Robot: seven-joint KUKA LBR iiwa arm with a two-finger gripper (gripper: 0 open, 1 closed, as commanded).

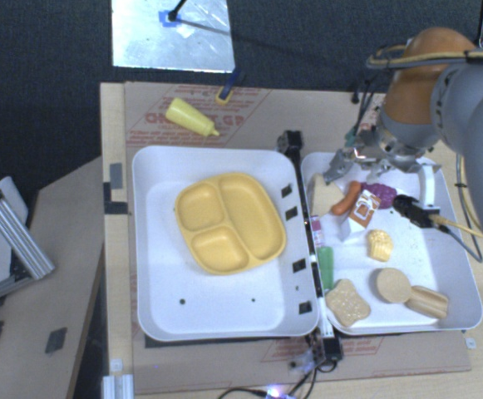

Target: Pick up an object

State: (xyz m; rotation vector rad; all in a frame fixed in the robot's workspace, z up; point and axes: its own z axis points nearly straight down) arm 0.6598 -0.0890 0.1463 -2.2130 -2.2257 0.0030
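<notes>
Three small items bunched at back-left of right bin (pixel 465 306), just in front of gripper (pixel 353 163): orange sausage (pixel 347 199) lying at a slant, purple piece (pixel 381 194) just to its rt, small orange-and-white carton (pixel 362 214) tucked up against both from the front. Gripper low over bin's back rim, near sausage's upper end; wide or narrow, can't tell, too blurred. Grey arm (pixel 465 98) w/ orange band reaching in from rt behind it.

Further fwd in same bin: yellow corn chunk (pixel 379 244) near carton but apart; round tan disc (pixel 392 285) w/ tan cylinder (pixel 427 302) lying just beside it at front-rt; bread slice (pixel 347 302) at front-left corner; green stick (pixel 326 266) along left wall, between carton and bread.

Left bin (pixel 158 306) alongside, holding yellow 3-compartment plate (pixel 229 221), roughly central, flat. Both bins on cardboard sheet (pixel 249 106). Yellow squeeze bottle (pixel 189 116) on its side on cardboard, behind left bin. Silver sheet (pixel 174 36) further back, beyond bench edge.
</notes>
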